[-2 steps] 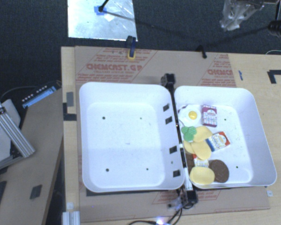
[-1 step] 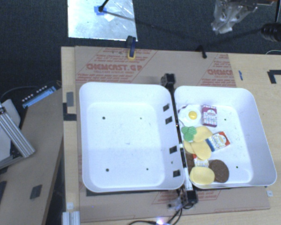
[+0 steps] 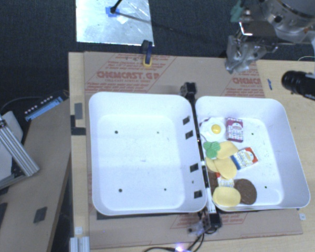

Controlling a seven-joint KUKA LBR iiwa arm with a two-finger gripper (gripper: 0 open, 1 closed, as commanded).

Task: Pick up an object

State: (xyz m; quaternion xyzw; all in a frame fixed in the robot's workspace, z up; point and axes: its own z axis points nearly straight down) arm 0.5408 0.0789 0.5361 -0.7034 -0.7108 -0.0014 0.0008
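The right bin (image 3: 283, 140) holds a cluster of toy food along its left side: a fried egg (image 3: 214, 128), a maroon packet (image 3: 234, 129), a green leafy piece (image 3: 212, 149), yellow slices (image 3: 226, 164), a small white and orange packet (image 3: 245, 158), a brown round patty (image 3: 245, 191) and a yellow disc (image 3: 226, 196). My gripper (image 3: 240, 62) hangs high above the bench, beyond the far edge of the right bin, well apart from all of these. I see nothing between its fingers.
The left bin (image 3: 102, 193) sits beside the right one, with black clips along the shared wall (image 3: 191, 135). A shiny metal sheet (image 3: 114, 14) lies at the back. A black cylinder (image 3: 304, 84) juts in at the right edge. Aluminium framing (image 3: 10, 151) stands at the left.
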